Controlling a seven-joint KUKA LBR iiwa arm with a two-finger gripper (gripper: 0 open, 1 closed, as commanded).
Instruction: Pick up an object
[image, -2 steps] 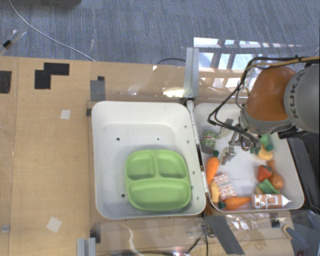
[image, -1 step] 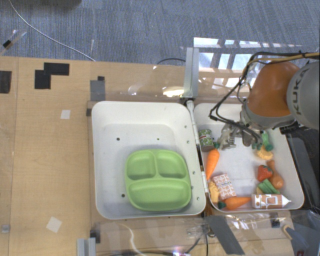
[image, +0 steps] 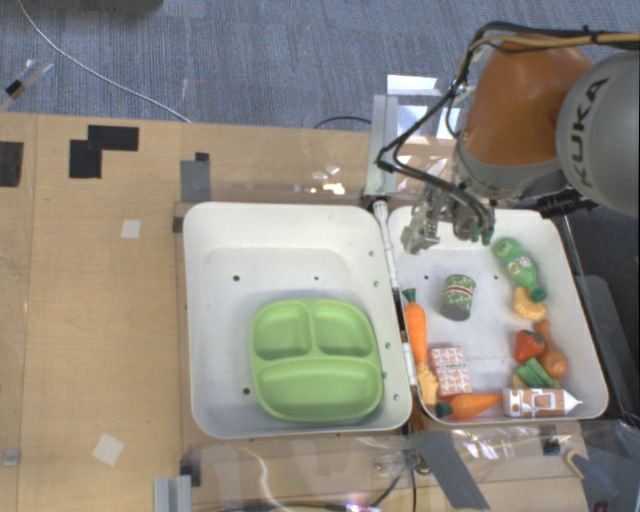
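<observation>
My gripper (image: 441, 231) hangs over the far part of the right bin (image: 580, 300), below the orange band of the arm. Its two fingers stand apart, open, with nothing between them. Several toy foods lie in this bin. A small green-and-white can (image: 458, 297) sits just in front of the gripper. A green bottle (image: 517, 264) lies to its right. A carrot (image: 415, 326) rests along the bin's left wall. Nearer the front are a red-and-white box (image: 450, 369), another carrot (image: 473, 405) and a white bottle with an orange label (image: 540, 402).
A green divided plate (image: 315, 358) lies in the left bin (image: 230, 250). A yellow piece (image: 524, 302), a red fruit (image: 529, 346) and green vegetables (image: 538, 374) crowd the right bin's right side. Black cables loop above the gripper.
</observation>
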